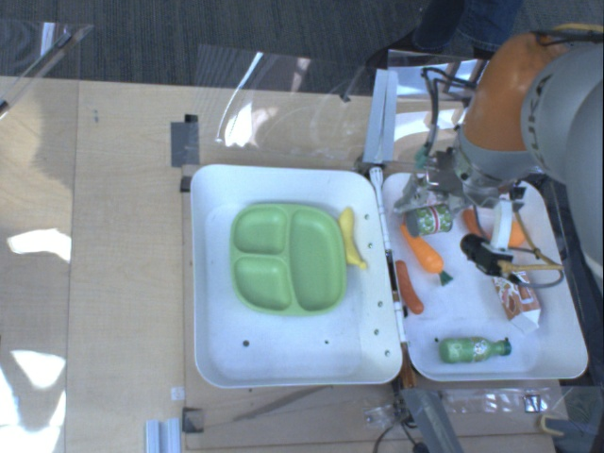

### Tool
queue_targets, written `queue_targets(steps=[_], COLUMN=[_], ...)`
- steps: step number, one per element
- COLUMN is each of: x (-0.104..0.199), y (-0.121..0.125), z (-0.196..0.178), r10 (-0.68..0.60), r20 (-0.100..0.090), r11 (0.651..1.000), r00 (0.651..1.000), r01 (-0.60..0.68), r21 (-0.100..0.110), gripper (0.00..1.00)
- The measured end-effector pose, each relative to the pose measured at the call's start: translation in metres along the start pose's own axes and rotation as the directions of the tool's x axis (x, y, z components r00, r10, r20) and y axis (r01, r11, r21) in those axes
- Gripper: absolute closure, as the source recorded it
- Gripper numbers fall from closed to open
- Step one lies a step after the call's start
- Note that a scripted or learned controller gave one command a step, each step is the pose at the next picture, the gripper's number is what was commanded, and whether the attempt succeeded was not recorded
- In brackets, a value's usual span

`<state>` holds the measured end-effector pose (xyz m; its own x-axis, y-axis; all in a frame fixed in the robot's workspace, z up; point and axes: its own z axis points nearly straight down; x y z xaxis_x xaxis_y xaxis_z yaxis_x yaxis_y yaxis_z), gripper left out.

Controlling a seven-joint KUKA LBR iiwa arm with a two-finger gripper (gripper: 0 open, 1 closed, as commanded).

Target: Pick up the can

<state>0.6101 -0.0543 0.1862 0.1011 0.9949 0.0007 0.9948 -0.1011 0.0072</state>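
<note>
Can (430, 220) is in the right bin (564, 345), far-left part, close to the wall shared with the left bin (204, 291). It's lying on its side, long axis roughly left-right across the view, left end a touch lower and nearer the divider. Label is green with a red patch and some white; the writing is too small to read. Hand (427, 194) sits directly over the can's far side, at or just above it. Can't tell whether the hand is spread or pressed together, and can't tell if it touches the can. Clutter around it: a carrot (426, 252) just in front of the can, angled from top-left to bottom-right, its upper end almost touching the can. A red-orange pepper-like piece (409, 288) is nearer still, along the divider. A small orange piece (469, 221) is just right of the can, partly hidden under the arm. A snack packet (517, 302) lies on the right side, print unreadable. A green bottle (473, 349) lies on its side near the front rim, cap to the right, pale label not legible, well apart from the can. The left bin holds a green divided plate (288, 258) with a banana (351, 239) at its right edge. Both bins sit on a light wood worktop (113, 253).
</note>
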Motion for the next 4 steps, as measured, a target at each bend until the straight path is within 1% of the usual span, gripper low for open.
queue_targets(steps=[1,2,3,4], x=[-0.082,0.052,0.176,0.156], y=[0.059,0.049,0.043,0.039], z=[-0.163,-0.166,-0.138,-0.142], r10=[0.314,-0.198,-0.553,-0.933], r20=[0.002,0.000,-0.002,0.001], r11=[0.949,0.980,0.833,0.360], r00=[0.949,0.980,0.833,0.360], r01=[-0.314,0.198,0.553,0.933], r21=[-0.004,0.000,-0.001,-0.003], gripper=[1.00,1.00,1.00,1.00])
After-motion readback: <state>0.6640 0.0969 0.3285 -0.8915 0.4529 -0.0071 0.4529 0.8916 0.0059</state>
